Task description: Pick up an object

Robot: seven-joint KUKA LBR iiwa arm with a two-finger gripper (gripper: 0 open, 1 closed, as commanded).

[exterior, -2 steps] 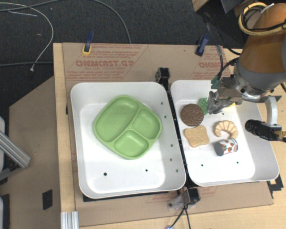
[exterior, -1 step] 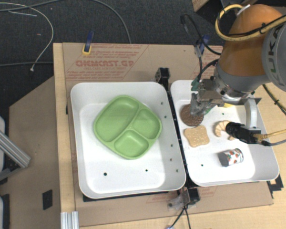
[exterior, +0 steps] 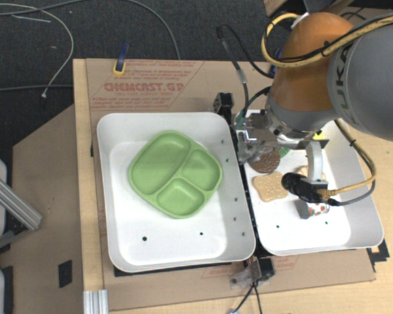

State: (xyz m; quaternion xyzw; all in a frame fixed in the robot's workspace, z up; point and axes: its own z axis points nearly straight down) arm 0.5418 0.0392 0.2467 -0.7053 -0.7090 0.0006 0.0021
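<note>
A KUKA arm (exterior: pixel 314 64) hangs low over the right bin (exterior: pixel 354 234), its gripper (exterior: pixel 265 150) hidden beneath the wrist; jaw state cannot be told. A toast-like piece (exterior: pixel 270 187) lies just beside a brown round object (exterior: pixel 268 161). A clean pick likely means centring on one piece, clear of the neighbouring left bin (exterior: pixel 118 241) and its green divided plate (exterior: pixel 175 173).

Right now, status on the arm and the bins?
Gripper low over right bin, near its left wall. Toast-shaped piece and brown round piece lie right beneath it. Green divided plate sits alone in left bin, untouched.
</note>
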